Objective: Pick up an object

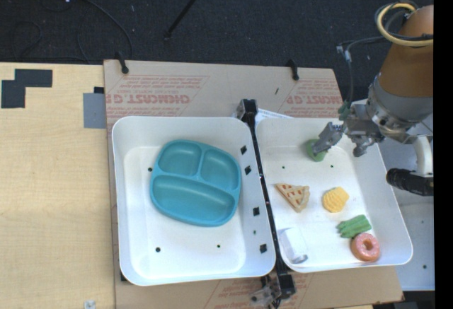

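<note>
Gripper (342, 139) w/ fingers spread, holding nothing, beside small green plastic toy (316, 150) in right white bin (396, 230); probably light, stiff, slippery — pinch mid-body.

The cardboard sheet (212, 92) under the bins carries red print, upside down from this camera. One block of lettering sits left of centre, another right of centre. It is too blurred to read surely; the larger line may begin "CHEM".
</note>
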Robot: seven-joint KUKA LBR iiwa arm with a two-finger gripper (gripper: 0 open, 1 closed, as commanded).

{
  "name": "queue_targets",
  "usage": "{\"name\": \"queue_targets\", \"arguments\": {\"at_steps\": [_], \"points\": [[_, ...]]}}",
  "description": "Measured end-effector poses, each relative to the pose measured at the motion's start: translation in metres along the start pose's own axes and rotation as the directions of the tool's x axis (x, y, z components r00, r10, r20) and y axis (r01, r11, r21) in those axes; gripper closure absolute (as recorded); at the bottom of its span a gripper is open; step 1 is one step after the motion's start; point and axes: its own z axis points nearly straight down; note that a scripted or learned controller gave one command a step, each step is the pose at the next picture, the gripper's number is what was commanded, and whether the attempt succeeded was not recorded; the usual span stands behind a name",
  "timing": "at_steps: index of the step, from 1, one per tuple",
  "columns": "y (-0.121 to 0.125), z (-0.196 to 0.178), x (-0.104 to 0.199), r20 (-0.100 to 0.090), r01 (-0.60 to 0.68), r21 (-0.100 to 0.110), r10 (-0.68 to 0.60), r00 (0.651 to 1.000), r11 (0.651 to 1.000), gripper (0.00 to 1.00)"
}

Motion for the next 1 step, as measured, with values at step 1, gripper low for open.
{"name": "queue_targets", "arguments": {"at_steps": [1], "points": [[0.002, -0.007, 0.0, 0.001, 0.002, -0.012, -0.002, 1.0, 1.0, 0.0]]}}
